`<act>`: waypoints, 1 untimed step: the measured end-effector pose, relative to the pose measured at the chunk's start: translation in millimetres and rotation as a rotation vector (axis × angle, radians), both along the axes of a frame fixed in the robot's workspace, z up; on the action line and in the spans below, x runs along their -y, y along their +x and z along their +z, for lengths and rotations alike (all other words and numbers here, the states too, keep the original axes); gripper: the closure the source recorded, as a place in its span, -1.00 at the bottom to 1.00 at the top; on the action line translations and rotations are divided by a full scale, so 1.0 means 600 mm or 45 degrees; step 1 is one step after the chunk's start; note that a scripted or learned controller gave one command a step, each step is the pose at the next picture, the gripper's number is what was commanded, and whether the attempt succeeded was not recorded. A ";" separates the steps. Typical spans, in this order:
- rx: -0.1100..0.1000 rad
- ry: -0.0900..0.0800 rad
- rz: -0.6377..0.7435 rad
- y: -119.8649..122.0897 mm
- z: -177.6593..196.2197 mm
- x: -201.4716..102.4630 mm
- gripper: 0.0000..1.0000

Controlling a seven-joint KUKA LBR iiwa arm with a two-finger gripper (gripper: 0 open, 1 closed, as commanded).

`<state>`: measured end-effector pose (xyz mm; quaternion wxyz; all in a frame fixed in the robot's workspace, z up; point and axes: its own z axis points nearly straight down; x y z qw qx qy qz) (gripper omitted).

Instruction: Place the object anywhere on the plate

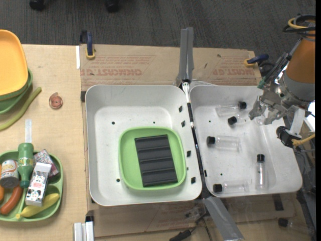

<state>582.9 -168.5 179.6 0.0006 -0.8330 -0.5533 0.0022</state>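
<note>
**Arm at right bin, plate in left bin**

Dark grey carpet runs along the top of the view; below it a pale wooden tabletop (60, 84) carries a brown cardboard sheet (135, 67) under two shallow white bins set side by side.

Left bin (100, 109): holds a green plate (128, 157) with rounded corners, resting toward the near right part of the bin floor. A dark ribbed rectangular block (155, 159) lies on the plate's middle.

Right bin (281, 174): holds several clear vials with black caps, scattered and apart from one another. One vial (224, 143) lies near the bin's middle, cap toward the left. Another (261, 169) lies toward the near right, cap pointing away. One (230, 187) lies along the near edge. Two more (231, 108) sit toward the far side, close to the arm's wrist.

Arm (303, 69): grey with an orange band, reaching in from the right over the far right corner of the right bin. Gripper (263, 112) sits low over the bin there; jaws state cannot be told from this angle, and no vial is seen between them.

Far left of tabletop: yellow and green stacked plates (12, 74), and a green tray (52, 200) of toy food with a green bottle (25, 162).
</note>
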 end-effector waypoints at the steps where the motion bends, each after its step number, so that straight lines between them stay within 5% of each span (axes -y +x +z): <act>1: 0.000 0.000 -0.001 0.000 0.000 0.000 -1.00</act>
